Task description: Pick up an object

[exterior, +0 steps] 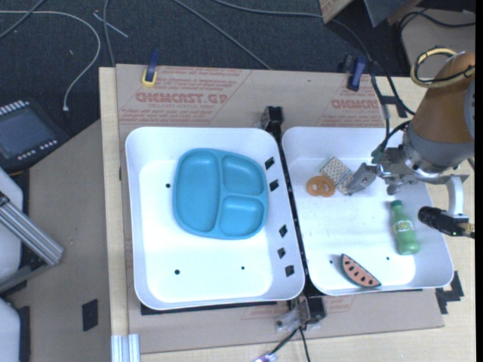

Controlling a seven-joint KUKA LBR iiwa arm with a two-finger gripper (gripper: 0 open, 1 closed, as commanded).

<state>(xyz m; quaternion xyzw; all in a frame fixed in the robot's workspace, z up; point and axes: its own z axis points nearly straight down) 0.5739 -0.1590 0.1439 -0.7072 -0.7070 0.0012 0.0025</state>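
The right bin (423, 277) holds several small objects. An orange ring (321, 186) lies near its left wall, and a grey speckled block (335, 170) sits just right of the ring. A green bottle (404, 229) lies at the right side, and a watermelon slice (358, 271) lies near the front wall. My gripper (361, 178) reaches in from the right, low over the bin, with its tip right beside the speckled block. Nothing visibly hangs from it.
A blue divided plate (220, 193) lies in the left bin (151, 270). Black clips run along the divider (284, 202) between the bins. The arm's grey body (441, 127) stands over the right bin's far right corner. Cables trail behind the bench.
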